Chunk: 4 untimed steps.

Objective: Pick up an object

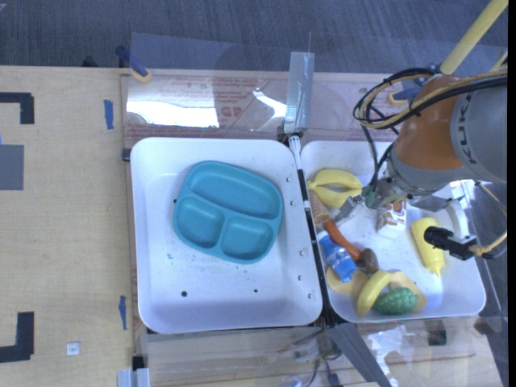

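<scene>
From the camera view, the two-finger gripper (357,204) hangs low over the right white bin (463,297), near its left wall and toward the far edge. Whether its jaws are open or closed cannot be told, and nothing can be seen held between them. A yellow plastic banana (334,184) lies just beside the gripper, toward the bin's far left corner. An orange carrot-shaped toy (339,239) lies just on the near side of the gripper.

The grey arm with its orange band (431,139) reaches in from the right, bent down over the bin's far right part, black cables looping above it.

A blue packet (339,263), a yellow mustard-style bottle (428,245), a second yellow banana (372,289) and a green knobbly ball (397,301) crowd the near part. The left white bin (161,297) carries a teal three-compartment plate (229,211).
</scene>
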Each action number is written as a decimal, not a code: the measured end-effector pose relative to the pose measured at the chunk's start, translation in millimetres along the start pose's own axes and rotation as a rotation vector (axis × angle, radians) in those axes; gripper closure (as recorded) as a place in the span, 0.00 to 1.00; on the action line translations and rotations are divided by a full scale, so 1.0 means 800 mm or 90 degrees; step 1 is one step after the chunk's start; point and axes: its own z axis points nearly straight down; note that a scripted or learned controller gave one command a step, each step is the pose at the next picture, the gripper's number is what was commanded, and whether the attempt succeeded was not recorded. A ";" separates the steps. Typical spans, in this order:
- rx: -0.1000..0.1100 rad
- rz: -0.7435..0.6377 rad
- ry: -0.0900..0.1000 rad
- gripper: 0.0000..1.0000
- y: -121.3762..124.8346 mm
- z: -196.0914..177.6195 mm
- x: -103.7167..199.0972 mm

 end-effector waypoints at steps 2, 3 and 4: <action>0.021 0.212 0.004 0.00 0.082 0.019 -0.039; 0.022 0.209 0.002 1.00 0.082 0.005 -0.039; -0.003 0.268 0.002 1.00 0.120 -0.117 0.028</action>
